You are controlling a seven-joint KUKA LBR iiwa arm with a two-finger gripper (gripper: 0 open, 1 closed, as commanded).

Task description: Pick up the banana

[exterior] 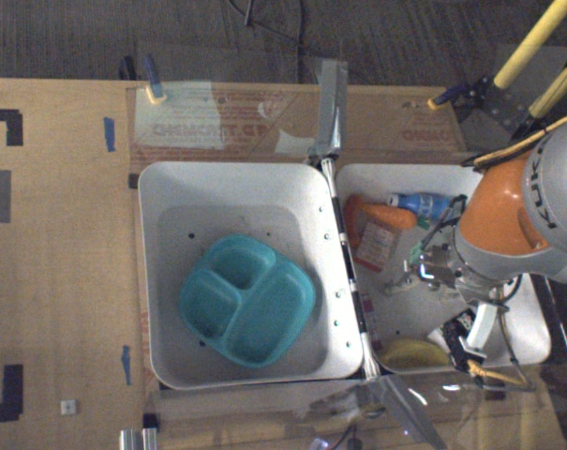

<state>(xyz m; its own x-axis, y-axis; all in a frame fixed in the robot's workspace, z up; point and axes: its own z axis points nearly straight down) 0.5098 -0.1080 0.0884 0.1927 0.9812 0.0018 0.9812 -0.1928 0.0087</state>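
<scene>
The banana [415, 352] is yellow and lies flat at the near edge of the right bin [536, 340], close to the wall between the two bins. My gripper [422, 273] hangs over the middle of that bin, up-view of the banana and apart from it. The grey arm with its orange band [497, 218] comes in from the right and hides part of the bin floor.
An orange and white packet [380, 232] lies at the far left of the right bin, with a blue bottle [422, 201] beside it at the far wall. A teal divided plate [248, 300] sits in the left bin [171, 195].
</scene>
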